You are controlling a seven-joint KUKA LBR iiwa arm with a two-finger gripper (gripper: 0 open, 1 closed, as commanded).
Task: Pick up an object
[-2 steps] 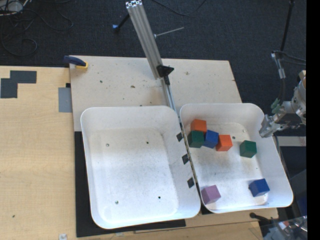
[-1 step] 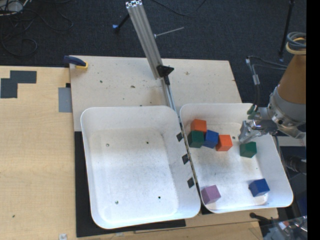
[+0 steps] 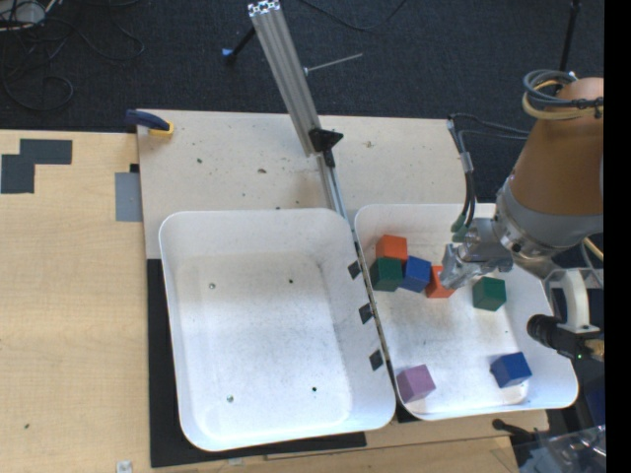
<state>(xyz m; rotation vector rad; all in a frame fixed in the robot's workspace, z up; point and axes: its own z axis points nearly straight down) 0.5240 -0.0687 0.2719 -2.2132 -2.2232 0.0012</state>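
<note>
Hand (image 3: 455, 270) over red-orange block (image 3: 439, 286), beside blue cube (image 3: 416, 272).

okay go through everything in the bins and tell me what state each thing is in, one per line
Gripper: low in the right bin, over the cluster.
Orange cube: atop a green cube.
Blue cube: beside them, touching.
Red block: at the gripper's tip, grasp unclear.
Green cube: alone.
Purple cube: alone.
Blue cube: alone.
</note>
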